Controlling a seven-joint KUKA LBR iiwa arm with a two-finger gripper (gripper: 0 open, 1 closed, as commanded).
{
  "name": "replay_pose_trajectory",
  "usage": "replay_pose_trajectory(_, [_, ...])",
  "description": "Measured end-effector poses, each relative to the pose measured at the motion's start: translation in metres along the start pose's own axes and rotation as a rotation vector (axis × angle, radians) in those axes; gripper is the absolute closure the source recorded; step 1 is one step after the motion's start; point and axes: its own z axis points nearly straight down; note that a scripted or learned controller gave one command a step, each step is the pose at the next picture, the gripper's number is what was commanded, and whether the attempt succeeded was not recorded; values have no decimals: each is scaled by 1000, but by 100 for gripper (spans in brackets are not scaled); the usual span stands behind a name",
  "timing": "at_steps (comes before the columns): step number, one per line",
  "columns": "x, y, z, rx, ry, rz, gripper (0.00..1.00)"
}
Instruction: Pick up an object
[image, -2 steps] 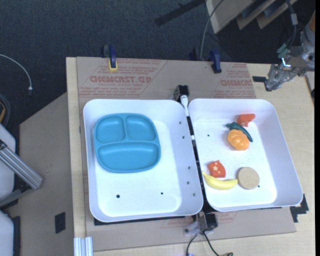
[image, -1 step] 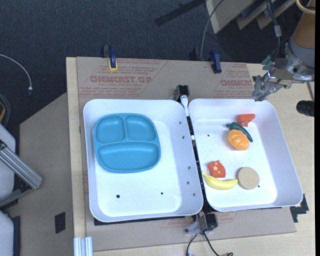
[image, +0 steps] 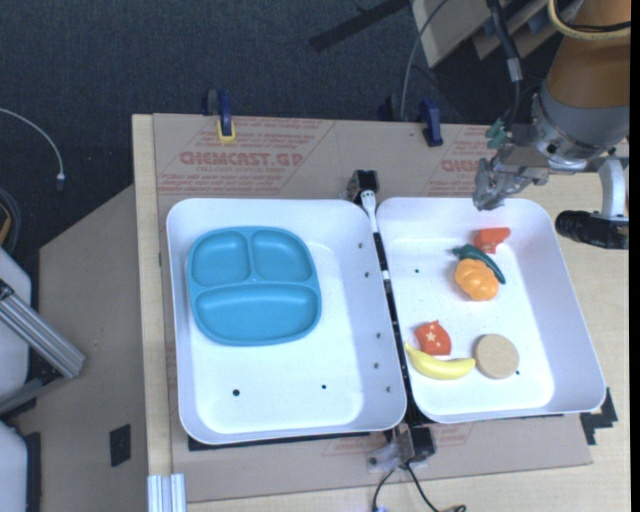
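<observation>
five toy foods lie in the right white bin (image: 560, 310): the small orange-red carrot piece (image: 492, 238) sits just below the grey gripper (image: 490, 196), whose grip cannot be told.

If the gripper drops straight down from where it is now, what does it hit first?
Probably the small red-orange piece near the right bin's far edge, just below the gripper; depth is unclear, so it might land on bare bin floor beside it.

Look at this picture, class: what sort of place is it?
Probably a robotics lab test bench. A robot arm hangs over two white bins, clamps pin a board to the bench, and the toy food and blue tray are practice items.
</observation>
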Motion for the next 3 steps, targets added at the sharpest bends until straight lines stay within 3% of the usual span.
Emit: replay_pose_trajectory(3, [154, -66, 35, 2, 0, 0, 100])
